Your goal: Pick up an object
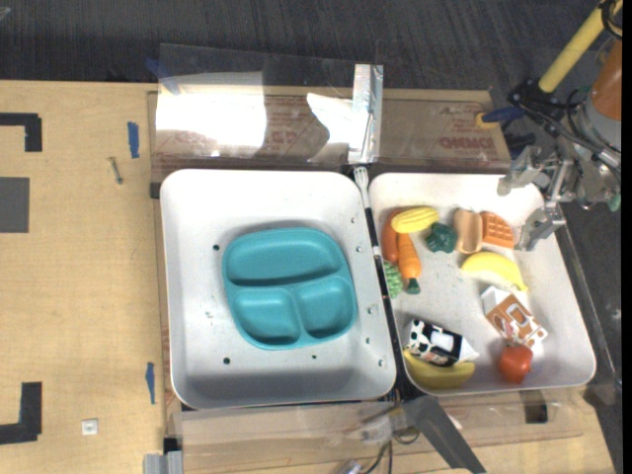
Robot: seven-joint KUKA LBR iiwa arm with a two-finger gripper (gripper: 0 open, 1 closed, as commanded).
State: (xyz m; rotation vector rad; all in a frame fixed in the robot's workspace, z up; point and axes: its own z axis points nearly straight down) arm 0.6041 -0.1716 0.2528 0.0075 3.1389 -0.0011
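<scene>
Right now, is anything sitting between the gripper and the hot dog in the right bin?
Nothing visible. The gripper hangs over the right bin's far right corner, and only bare bin floor separates it from the hot dog.

Two bins side by side on tabletop (79, 294); left bin (188, 205) holds divided tray (288, 286) at centre; right bin (573, 354) holds corn (413, 219) 11 o'clock, carrot (408, 253) 9, banana (494, 267) centre, tomato (514, 362) 5, tool (541, 200) 1 o'clock
</scene>
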